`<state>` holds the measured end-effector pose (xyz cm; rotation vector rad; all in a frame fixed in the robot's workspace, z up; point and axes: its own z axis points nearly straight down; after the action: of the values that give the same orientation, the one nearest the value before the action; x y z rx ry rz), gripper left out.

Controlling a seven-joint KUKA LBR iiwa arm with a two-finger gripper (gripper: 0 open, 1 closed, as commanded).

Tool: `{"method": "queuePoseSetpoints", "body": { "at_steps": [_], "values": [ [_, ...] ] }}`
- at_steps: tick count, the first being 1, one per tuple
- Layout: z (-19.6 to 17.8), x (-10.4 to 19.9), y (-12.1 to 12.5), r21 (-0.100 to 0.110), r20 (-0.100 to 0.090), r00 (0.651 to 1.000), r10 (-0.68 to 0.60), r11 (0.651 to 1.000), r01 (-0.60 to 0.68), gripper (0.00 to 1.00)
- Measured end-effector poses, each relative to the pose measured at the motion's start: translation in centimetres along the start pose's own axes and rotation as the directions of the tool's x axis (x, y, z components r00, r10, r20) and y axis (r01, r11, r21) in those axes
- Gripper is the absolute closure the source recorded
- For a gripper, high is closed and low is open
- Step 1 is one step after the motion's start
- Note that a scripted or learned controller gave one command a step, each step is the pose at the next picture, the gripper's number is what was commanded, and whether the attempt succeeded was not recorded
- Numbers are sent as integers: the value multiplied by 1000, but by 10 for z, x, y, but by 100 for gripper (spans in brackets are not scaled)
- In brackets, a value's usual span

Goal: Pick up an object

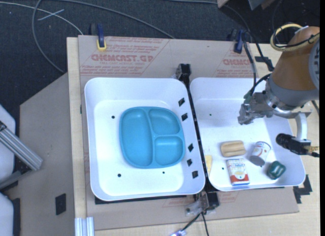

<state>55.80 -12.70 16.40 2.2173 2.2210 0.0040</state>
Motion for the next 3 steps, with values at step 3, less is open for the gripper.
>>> {"method": "queuePoseSetpoints", "body": {
  "at_steps": [3],
  "values": [
    [-81, 60, 0, 6, -3, 1000, -3, 1000, 3, 100]
  ]
}}
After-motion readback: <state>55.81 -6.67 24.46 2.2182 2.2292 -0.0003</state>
